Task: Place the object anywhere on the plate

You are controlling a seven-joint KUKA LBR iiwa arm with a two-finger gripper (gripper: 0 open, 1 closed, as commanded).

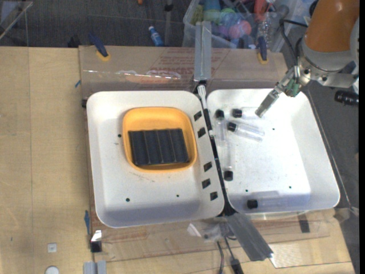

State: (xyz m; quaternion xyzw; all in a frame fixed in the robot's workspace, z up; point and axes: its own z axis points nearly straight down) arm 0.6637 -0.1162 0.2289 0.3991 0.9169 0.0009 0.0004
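Over right bin, slim pincer state unclear, ribbed black object on orange plate.

The square orange plastic plate looks smooth and slightly glossy; the black ribbed block on it is matt. Both shallow white plastic bins shine softly, scuffed.

Two white bins are sitting side by side on the bench: the left bin and the right bin. One orange plate is lying in the left bin, carrying one dark ribbed block. One clear tube is lying near the right bin's far-left corner.
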